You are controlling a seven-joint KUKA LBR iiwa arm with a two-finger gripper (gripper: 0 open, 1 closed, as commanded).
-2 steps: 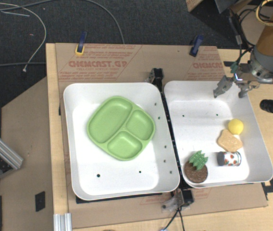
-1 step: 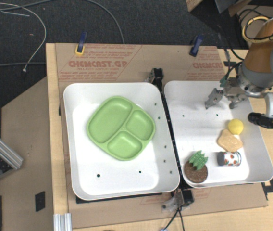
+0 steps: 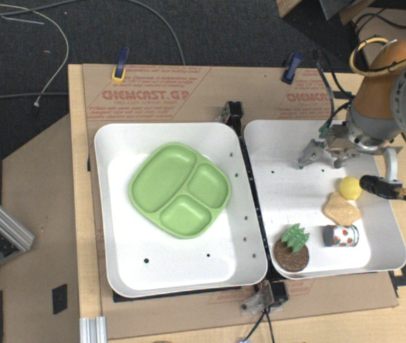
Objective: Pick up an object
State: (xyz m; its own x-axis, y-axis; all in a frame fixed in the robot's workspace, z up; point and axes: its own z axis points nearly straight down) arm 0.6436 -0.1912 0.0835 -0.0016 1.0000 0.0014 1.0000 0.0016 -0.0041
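Hand (image 3: 322,153) sits over bare floor of the right bin (image 3: 281,191), fingers spread, gripping nothing. Yellow ball (image 3: 349,187), tan piece (image 3: 342,210), small can (image 3: 342,236) and potted plant (image 3: 292,247) cluster near the bin's front right. Green divided plate (image 3: 180,189) lies in the left bin (image 3: 117,249).

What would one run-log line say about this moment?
gripper: over right bin, nothing held | yellow ball, tan piece, potted plant, small can: in right bin | green tray: left bin
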